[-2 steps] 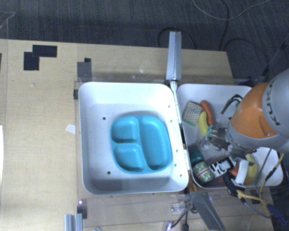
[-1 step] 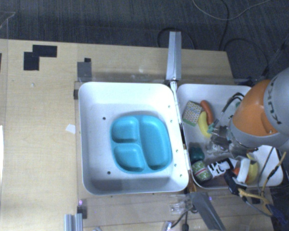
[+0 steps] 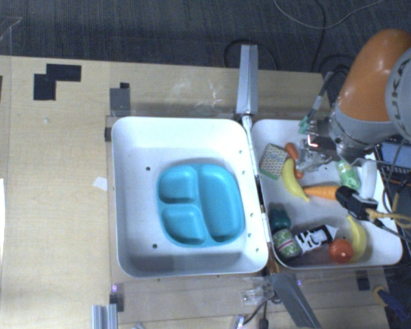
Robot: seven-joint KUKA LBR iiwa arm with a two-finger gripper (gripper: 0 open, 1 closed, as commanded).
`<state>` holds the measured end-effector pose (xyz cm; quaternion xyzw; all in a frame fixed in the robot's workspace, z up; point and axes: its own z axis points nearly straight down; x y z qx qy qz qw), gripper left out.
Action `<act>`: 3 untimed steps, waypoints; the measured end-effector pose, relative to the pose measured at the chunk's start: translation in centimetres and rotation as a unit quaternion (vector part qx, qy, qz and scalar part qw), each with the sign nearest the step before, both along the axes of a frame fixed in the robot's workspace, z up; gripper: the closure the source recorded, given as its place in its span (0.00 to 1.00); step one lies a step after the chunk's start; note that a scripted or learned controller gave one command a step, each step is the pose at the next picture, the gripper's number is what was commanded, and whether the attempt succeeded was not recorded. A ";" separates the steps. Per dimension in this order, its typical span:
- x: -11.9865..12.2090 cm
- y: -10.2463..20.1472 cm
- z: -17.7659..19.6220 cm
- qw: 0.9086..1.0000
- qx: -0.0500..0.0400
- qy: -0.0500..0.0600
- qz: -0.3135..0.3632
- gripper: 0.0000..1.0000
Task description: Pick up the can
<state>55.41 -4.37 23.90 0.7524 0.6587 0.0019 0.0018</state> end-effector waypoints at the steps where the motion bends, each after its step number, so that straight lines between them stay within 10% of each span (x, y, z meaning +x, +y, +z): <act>1: 3.9 -8.8 -2.6 0.984 -0.002 0.000 0.180 1.00; 2: 5.8 1.2 8.1 0.972 -0.002 -0.002 0.235 1.00; 3: 9.4 4.3 7.8 0.968 -0.002 -0.001 0.252 1.00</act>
